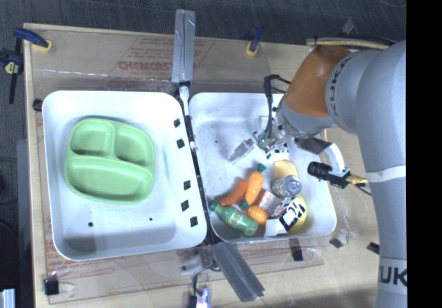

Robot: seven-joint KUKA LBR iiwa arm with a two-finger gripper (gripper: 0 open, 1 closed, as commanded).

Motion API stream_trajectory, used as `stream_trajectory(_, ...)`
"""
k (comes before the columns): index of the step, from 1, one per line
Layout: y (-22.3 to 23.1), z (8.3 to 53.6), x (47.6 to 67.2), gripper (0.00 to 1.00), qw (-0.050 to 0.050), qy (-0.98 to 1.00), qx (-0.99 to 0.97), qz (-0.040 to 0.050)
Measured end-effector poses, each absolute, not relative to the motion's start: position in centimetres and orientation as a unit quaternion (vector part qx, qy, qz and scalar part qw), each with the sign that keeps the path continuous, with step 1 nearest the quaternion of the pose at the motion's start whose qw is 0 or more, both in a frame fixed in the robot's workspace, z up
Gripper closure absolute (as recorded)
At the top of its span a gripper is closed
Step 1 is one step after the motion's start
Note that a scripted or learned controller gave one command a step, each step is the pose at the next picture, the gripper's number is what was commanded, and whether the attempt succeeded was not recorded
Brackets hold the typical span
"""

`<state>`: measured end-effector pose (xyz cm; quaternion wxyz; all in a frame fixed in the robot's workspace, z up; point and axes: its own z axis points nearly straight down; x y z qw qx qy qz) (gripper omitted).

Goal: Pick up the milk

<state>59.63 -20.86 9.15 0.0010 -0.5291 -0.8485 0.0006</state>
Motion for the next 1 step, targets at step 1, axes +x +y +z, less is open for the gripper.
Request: stream_trajectory(1,-20.8,10.24,59.73,1.0,0.001,-0.85,-0.527,0.0007)
